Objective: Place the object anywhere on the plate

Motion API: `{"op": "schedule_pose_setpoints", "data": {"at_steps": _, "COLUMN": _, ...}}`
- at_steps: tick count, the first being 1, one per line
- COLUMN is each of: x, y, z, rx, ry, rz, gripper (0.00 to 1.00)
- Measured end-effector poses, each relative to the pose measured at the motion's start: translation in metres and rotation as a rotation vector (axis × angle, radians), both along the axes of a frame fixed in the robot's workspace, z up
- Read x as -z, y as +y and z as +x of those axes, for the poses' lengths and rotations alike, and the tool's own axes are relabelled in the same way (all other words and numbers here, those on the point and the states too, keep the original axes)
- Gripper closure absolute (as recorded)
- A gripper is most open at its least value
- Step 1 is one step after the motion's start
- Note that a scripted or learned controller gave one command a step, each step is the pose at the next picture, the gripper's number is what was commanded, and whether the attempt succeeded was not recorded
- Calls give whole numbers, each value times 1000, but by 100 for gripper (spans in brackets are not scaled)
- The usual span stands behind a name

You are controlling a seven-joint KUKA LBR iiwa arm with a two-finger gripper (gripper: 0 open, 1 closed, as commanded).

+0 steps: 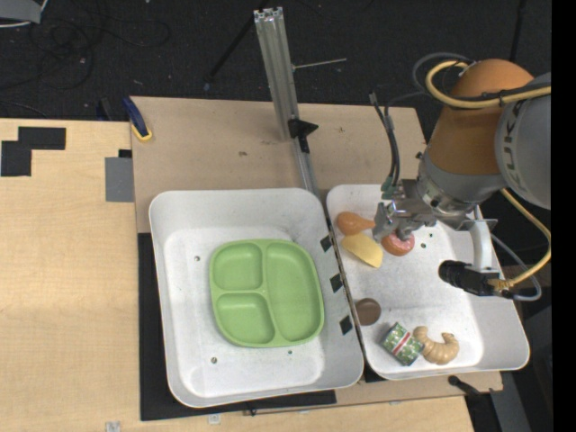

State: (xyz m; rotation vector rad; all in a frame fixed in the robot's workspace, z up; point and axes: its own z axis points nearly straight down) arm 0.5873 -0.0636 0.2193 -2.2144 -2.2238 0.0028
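A matt green plastic plate [267, 292] sits in a smooth white plastic bin [180, 241], on a pale wood-grain tabletop [63, 241], beside a ribbed bare-metal post [274, 70].

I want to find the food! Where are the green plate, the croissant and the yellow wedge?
green plate [267, 293], camera view, on the ridge where its compartments meet.
croissant [438, 347], camera view, on the middle of its curved body.
yellow wedge [364, 251], camera view, on its flat top face.
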Motion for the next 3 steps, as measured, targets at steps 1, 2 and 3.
{"op": "schedule_pose_setpoints", "data": {"at_steps": 1, "x": 3, "y": 54, "z": -19, "rx": -1, "ry": 2, "rz": 1, "gripper": 100}}
{"op": "schedule_pose_setpoints", "data": {"at_steps": 2, "x": 2, "y": 102, "z": -36, "rx": -1, "ry": 3, "rz": 1, "gripper": 100}}
{"op": "schedule_pose_setpoints", "data": {"at_steps": 3, "x": -12, "y": 154, "z": -35, "rx": -1, "ry": -1, "rz": 0, "gripper": 100}}
